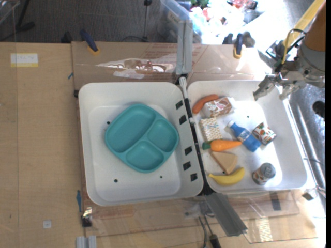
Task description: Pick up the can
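Observation:
The can (264, 173) is short and grey with a dull metal top. It stands near the front right corner of the right bin (296, 175), just right of a banana (228, 177). My gripper (273, 90) hangs over the far right corner of that bin, well behind the can. Its two fingers (260, 90) are spread open with nothing between them.
The right bin also holds an orange sausage (205, 102), a small carton (217, 107), a cracker box (210, 129), a carrot (225, 145), a blue bottle (244, 136), a red-and-white pack (265, 134) and a bread wedge (226, 161). A teal divided plate (140, 137) lies in the left bin (90, 180).

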Motion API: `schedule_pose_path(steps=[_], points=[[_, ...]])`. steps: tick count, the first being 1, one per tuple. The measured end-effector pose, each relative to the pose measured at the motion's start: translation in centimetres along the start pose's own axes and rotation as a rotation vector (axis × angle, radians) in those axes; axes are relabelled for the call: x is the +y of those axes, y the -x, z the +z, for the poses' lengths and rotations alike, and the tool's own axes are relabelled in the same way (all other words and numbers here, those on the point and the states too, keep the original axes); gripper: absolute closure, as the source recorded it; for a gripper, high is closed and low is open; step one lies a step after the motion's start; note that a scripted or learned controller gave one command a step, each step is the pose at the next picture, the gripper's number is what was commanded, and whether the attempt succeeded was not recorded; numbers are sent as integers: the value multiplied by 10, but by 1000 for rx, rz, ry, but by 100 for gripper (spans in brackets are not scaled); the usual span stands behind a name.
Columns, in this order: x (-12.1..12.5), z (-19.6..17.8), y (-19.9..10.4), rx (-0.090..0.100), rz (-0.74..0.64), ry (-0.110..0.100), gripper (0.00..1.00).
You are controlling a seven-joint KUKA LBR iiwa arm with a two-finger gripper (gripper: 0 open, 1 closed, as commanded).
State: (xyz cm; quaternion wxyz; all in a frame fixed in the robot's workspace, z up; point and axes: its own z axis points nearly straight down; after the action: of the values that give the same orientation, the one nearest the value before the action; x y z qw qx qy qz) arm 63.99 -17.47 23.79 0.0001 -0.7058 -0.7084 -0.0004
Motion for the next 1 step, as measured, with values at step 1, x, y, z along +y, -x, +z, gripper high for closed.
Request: schedule_pose_path(steps=[1], points=[[-20, 146, 13, -4, -8, 12, 0]])
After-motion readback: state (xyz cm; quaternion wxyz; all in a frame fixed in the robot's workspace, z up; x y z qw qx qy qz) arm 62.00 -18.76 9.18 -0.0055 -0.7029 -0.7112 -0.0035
